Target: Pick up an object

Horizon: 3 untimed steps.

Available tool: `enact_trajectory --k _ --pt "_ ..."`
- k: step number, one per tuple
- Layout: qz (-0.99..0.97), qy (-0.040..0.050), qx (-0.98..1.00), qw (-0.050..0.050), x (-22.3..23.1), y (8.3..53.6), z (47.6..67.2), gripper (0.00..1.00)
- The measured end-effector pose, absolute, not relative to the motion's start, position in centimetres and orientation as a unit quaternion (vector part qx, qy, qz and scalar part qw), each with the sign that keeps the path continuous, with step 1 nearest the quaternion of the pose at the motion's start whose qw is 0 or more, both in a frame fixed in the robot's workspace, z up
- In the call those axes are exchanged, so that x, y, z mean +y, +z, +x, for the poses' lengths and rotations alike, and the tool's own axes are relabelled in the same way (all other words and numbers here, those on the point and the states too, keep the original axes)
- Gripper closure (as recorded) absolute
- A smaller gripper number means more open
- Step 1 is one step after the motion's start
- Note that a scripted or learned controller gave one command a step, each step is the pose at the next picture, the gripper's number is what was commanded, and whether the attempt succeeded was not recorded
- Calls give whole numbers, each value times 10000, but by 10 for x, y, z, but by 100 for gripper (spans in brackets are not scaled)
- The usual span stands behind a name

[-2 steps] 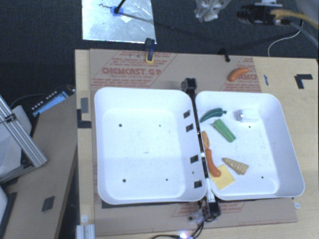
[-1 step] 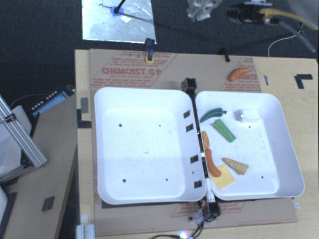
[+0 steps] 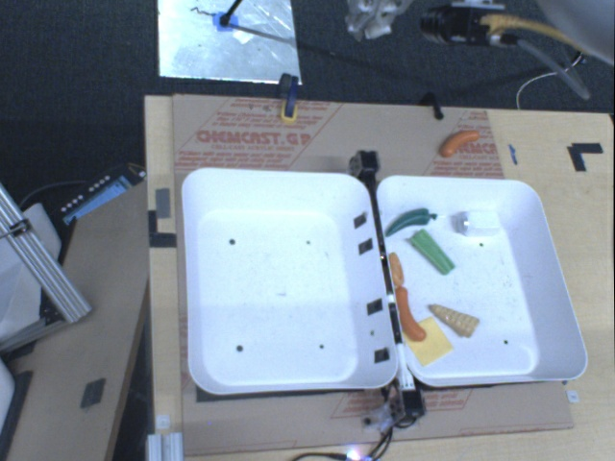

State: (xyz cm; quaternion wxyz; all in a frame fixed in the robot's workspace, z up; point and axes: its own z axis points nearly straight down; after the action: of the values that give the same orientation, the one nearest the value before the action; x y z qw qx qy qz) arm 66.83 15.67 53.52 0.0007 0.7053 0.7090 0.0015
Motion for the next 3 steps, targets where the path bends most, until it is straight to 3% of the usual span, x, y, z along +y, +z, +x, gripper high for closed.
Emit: enact_trajectory --k 1,2,3 --pt "7052 14 7090 5 171 535 668 100" --pt "7038 -18 7103 -19 238 457 668 100" --pt "7062 2 7080 3 234 448 668 100"
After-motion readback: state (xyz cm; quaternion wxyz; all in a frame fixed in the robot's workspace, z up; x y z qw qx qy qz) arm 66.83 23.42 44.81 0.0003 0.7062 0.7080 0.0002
